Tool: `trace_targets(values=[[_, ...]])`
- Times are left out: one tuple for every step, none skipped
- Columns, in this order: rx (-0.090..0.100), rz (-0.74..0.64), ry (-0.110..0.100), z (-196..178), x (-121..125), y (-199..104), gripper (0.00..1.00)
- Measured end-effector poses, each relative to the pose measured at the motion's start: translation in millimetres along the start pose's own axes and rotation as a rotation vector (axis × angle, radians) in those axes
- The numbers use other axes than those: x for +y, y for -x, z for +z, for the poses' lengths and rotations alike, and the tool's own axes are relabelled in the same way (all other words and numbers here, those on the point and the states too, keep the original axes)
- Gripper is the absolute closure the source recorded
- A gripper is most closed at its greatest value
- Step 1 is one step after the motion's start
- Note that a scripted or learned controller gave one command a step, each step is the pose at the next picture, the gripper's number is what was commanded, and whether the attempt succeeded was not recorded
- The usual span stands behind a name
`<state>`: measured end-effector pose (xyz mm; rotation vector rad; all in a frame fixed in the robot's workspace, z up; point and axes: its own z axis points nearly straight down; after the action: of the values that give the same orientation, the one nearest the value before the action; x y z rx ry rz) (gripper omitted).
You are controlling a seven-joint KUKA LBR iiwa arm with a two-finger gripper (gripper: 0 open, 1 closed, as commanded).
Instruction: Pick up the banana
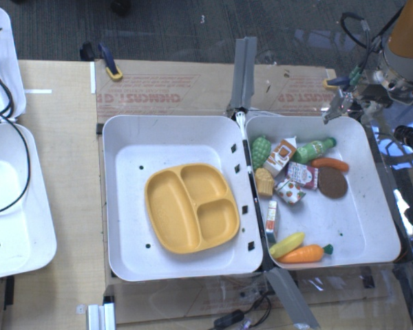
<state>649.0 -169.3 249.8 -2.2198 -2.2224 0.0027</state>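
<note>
The banana (287, 244) lies open from above, hemmed by the carrot (305, 254) and bin wall (264, 249).

Dark grey carpet (179, 19) — pale wooden bench (62, 88)

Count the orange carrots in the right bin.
2: one orange toy carrot at the near edge beside the yellow banana; another near the far wall. Others may hide under the clutter.

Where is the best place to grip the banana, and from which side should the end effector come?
Probably the middle of the banana, coming from straight above. It lies flat near the right bin's front-left corner, with the carrot against its front side, so fingers should close across its narrow width, one slipping between the two.
</note>
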Motion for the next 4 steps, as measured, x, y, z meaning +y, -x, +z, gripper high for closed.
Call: trace_targets(values=[[0.001,0.102,-0.003,89,-172,-26,0.0],[0.001,0.135,-0.002,159,-172,-73,0.0],[0.001,0.136,-0.002,159,-172,-73,0.0],[0.001,0.136,-0.002,159,-172,-73,0.0]])
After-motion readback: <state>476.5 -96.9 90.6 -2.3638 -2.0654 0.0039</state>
